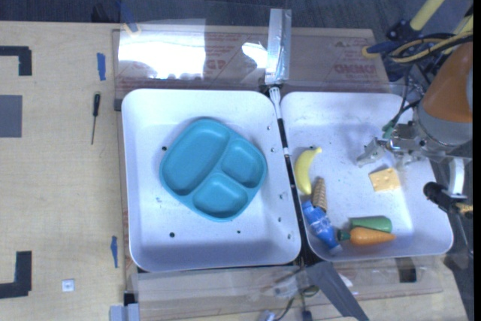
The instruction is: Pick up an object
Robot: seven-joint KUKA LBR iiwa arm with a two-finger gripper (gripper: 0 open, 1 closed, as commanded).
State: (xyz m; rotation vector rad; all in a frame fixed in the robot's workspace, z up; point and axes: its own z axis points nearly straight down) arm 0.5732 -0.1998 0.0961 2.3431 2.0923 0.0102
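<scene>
1. The arm is reaching in over the right bin (428,237), with its gripper (376,149) hovering in the bin's upper middle; by my judgement this is the approach step, before any grasp.
2. The gripper's metal fingers are pointing toward the bare floor of the bin, and nothing is sitting between them; how far apart they are standing I cannot tell.
3. The candidate objects are lying in this bin: a cheese wedge (385,180) just beside the gripper, a banana (304,169) and an ice-cream cone (320,194) near the divider, a blue bottle (321,228), a carrot (370,237) and a green vegetable (370,223) along the front.
4. The cheese wedge is looking like the closest target; the next move is calling for centring over it and descending.
5. A blue divided plate (214,168) is resting in the left bin (143,237).
</scene>
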